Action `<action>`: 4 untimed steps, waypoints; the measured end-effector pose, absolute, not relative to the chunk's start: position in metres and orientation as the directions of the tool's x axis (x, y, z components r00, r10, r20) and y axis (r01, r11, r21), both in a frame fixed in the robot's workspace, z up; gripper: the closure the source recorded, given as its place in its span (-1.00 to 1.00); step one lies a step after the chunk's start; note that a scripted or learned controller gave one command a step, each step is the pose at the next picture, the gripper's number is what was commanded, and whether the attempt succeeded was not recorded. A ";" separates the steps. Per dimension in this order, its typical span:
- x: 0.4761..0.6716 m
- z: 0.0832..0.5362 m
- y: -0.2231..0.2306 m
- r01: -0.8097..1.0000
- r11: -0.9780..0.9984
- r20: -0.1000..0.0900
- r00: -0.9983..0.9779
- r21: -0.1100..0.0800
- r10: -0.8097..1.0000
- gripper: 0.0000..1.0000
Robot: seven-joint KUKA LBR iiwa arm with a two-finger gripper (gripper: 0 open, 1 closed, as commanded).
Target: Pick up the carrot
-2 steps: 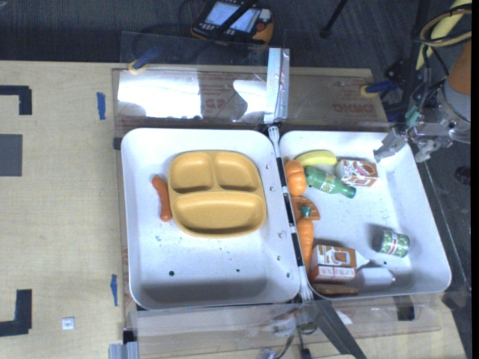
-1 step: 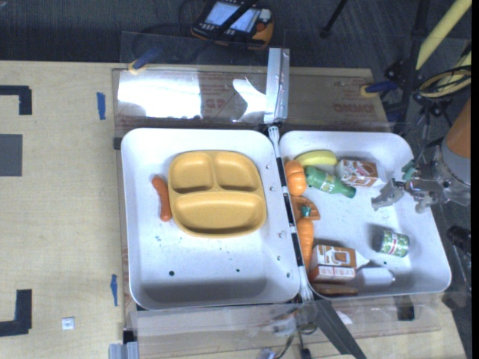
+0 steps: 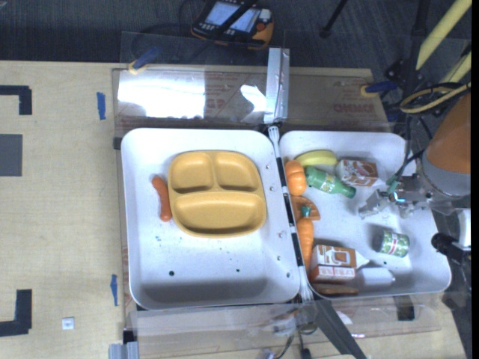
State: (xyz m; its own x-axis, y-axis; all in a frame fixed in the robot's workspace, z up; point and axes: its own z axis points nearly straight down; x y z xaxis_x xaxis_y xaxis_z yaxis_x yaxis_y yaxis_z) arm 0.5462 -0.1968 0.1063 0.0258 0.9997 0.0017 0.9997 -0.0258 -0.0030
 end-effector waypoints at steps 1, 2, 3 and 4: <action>0.482 0.087 -0.122 0.998 -0.069 0.001 0.069 0.007 0.998 -1.00; 0.483 0.098 -0.124 0.997 -0.073 -0.003 0.073 0.014 0.997 1.00; 0.485 0.089 -0.108 0.875 -0.484 0.003 0.484 0.021 0.875 1.00; 0.479 0.159 -0.111 0.901 -0.434 -0.001 0.434 -0.002 0.901 1.00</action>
